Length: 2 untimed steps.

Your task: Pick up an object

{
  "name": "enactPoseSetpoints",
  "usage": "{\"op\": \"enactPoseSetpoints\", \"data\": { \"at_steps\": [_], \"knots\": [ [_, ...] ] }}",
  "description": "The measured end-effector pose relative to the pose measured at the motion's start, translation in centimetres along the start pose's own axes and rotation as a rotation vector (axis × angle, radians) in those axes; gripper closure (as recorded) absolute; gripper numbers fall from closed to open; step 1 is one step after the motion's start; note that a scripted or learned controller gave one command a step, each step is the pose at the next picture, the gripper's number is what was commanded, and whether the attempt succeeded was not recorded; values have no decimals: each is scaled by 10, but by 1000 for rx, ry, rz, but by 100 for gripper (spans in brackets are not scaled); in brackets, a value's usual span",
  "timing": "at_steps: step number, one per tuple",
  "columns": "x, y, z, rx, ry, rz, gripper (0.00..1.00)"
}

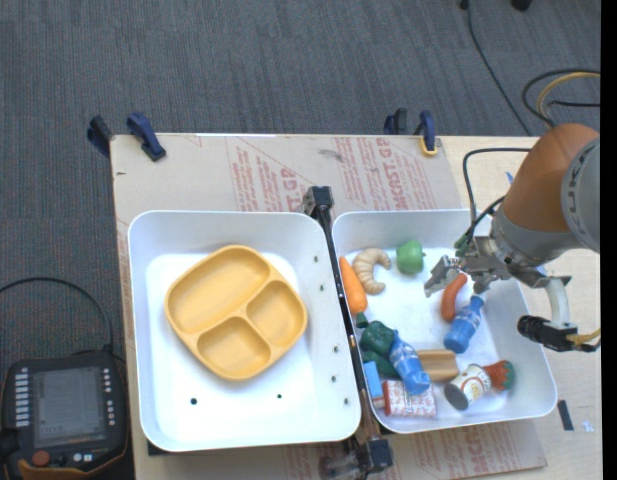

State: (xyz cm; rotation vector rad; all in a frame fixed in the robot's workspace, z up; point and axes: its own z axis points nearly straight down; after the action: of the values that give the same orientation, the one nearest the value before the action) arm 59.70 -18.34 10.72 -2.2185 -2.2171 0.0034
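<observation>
My gripper (451, 280) hangs low in the right bin (528, 396), fingers apart around the top of an orange sausage (453, 298); contact not confirmed. A blue bottle (465, 326) lies just beside the sausage. A green ball (410, 257) sits nearby. A yellow divided plate (236, 311) is in the left bin (148, 268).

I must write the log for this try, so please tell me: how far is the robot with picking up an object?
Done: the gripper has reached the right bin and sits at the orange-red sausage-like toy. In hand: nothing looks lifted; the toy lies on the bin floor beside the small blue bottle. Left: grasp and raise an object. The yellow divided plate sits in the left bin.
</observation>
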Motion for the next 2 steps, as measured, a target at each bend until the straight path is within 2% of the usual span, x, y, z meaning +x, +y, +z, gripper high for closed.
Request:
{"op": "enactPoseSetpoints", "data": {
  "at_steps": [1,2],
  "knots": [
    [0,0,-9,2,1,0,100],
    [0,0,-8,2,1,0,0]
  ]
}}
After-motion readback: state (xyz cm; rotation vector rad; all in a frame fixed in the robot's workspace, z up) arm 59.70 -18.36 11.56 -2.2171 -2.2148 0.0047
